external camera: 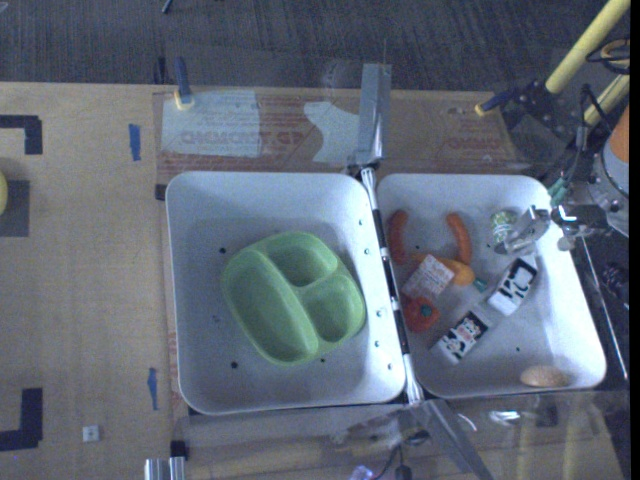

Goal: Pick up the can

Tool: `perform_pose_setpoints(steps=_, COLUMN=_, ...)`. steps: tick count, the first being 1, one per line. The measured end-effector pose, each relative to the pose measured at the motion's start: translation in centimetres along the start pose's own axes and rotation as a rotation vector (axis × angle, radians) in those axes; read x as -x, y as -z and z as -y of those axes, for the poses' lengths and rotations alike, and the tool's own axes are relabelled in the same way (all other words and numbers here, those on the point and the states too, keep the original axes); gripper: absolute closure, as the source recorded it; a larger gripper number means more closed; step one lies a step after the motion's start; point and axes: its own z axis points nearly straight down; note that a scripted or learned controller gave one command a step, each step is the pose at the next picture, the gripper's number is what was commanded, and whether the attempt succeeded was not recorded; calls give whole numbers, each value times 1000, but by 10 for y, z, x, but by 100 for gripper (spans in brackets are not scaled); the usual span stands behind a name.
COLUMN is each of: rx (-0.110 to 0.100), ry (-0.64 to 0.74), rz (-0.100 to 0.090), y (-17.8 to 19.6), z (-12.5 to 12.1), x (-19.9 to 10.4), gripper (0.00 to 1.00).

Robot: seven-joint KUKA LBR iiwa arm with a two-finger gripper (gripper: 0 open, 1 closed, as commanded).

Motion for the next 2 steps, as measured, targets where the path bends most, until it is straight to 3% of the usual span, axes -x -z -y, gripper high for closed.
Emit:
perform_pose_setpoints(steps=1, rx=3, ry=-167, rz=2, y=-45, z=-47, x=50, gripper=0)
perform_pose_setpoints(steps=2, rx=4, ry=-135, rz=-6, y=-141, z=-95, x=22, gripper=0)
